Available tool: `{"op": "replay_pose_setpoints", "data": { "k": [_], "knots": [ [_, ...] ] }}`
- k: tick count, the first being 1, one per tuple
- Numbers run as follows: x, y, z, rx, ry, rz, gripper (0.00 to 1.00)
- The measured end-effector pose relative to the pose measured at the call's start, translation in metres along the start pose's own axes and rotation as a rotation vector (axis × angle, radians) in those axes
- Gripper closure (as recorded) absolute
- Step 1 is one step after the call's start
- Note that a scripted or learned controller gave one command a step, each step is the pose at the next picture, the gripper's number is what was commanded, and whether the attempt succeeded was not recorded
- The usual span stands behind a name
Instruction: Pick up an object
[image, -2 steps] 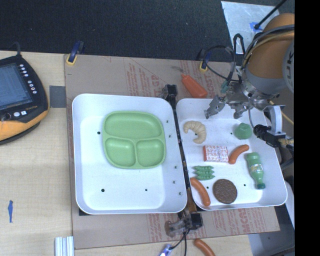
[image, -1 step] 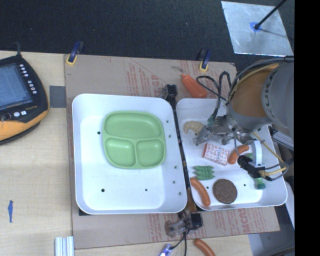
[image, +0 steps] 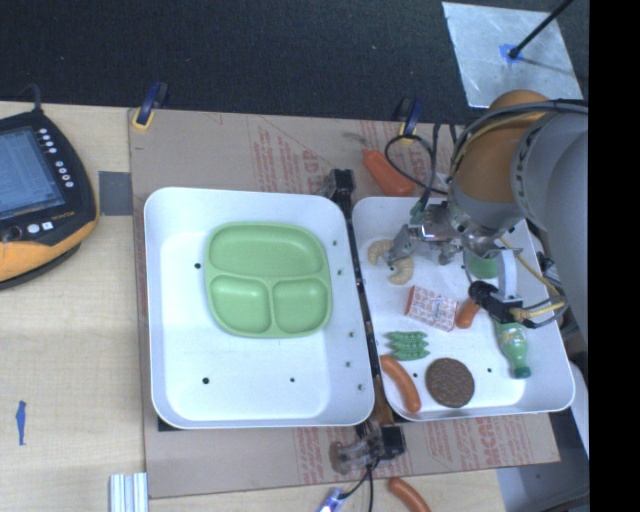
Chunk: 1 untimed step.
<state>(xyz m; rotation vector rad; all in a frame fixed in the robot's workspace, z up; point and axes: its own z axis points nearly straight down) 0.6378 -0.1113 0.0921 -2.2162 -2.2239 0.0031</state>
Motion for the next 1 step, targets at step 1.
{"op": "replay_pose_setpoints", "data": {
  "k": [1],
  "knots": [
    [-0.0135,-0.0849,0.0009,0.002,-0.001,-0.002,0.00]
  ]
}}
